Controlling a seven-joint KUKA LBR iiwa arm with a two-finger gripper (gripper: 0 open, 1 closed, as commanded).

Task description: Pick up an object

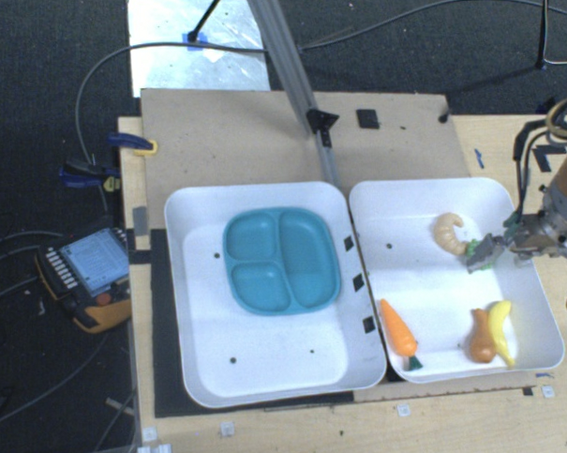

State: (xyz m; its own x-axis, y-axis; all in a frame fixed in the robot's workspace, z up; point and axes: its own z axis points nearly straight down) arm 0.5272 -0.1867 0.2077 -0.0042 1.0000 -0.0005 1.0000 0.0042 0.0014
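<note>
— Where's the croissant (449, 232)?
— Just left of the hand (481, 253), nearly touching it.
— Hand gripping?
— Can't tell. Banana (500, 331) and carrot (398, 329) lie below it.

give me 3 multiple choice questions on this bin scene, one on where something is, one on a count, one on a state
1. Where does the blue divided plate lie?
A. in the left bin
B. in the right bin
C. on the floor

2. How many compartments does the plate have?
A. two
B. three
C. five

3. How does the carrot lie?
A. standing upright
B. flat on the right bin's floor
C. on the plate

Answers:
1 A, it sits inside the left bin.
2 B, ridges split it into three.
3 B, it lies flat near that bin's front left corner, away from the end effector.
</note>
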